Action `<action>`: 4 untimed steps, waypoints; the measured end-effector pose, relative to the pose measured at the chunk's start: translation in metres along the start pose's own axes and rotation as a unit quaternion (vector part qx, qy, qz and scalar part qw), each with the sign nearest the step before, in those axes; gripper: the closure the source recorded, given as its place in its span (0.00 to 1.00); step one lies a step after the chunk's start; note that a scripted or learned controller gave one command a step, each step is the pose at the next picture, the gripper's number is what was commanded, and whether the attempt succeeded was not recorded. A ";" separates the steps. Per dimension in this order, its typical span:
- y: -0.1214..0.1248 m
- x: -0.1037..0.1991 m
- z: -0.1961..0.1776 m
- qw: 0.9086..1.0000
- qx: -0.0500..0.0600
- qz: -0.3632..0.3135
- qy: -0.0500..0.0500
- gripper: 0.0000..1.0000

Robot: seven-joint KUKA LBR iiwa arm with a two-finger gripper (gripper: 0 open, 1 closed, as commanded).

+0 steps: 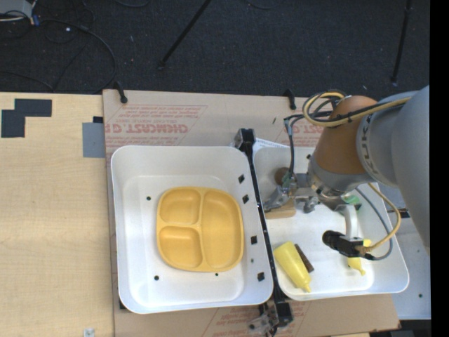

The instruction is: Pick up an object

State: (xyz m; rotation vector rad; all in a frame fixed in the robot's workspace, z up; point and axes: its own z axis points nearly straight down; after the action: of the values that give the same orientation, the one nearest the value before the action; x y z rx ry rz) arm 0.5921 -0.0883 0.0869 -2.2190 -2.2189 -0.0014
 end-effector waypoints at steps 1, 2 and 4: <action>0.002 -0.005 -0.012 1.000 -0.002 0.002 -0.004 1.00; -0.004 0.003 -0.061 1.000 0.002 0.000 -0.001 1.00; -0.016 0.057 -0.106 1.000 0.004 -0.002 0.000 1.00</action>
State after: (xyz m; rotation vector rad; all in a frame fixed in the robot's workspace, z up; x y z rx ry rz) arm 0.5766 -0.0315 0.1930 -2.2103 -2.2208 0.0075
